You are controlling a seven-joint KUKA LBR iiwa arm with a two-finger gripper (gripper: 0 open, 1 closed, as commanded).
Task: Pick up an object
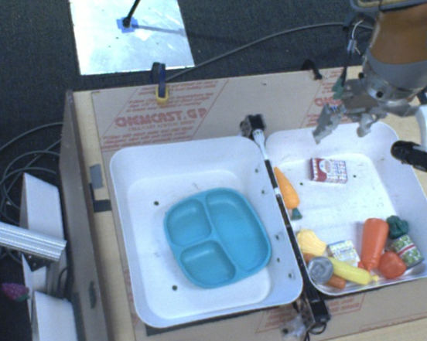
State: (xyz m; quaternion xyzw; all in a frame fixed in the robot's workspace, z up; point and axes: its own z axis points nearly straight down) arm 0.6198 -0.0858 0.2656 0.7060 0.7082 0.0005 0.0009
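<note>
While my gripper [343, 127] hung spread wide and empty above the right bin's [414, 186] far rim, the red carton [328, 169] lay just below it — alone, apart from the near-edge clutter — an easy target.

Even, bright overhead lighting is seen; glare is thrown off the metal sheet [131, 27]; slight softness is noted throughout.

Grey-and-orange arm [404, 20] at upper right, fingers [324, 126] spread, empty.

Blue divided plate [217, 236], left bin [139, 185]
</note>
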